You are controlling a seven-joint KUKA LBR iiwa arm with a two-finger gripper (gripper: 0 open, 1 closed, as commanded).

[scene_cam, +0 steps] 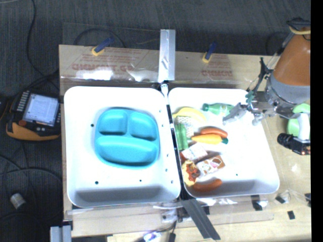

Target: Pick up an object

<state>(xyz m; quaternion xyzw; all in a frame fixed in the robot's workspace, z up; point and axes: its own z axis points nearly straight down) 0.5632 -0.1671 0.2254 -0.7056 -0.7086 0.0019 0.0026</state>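
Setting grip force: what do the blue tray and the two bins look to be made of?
Blue tray: likely molded plastic, matte to satin, with uniform colour and soft rounded compartment edges. Left bin and right bin: probably smooth, slightly glossy white plastic, with rounded corners; enamelled metal can't be excluded.

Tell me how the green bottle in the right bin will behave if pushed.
The green bottle lies on its side, so it would probably roll. It looks like smooth plastic, likely light and slippery. The claw sits just beside it.
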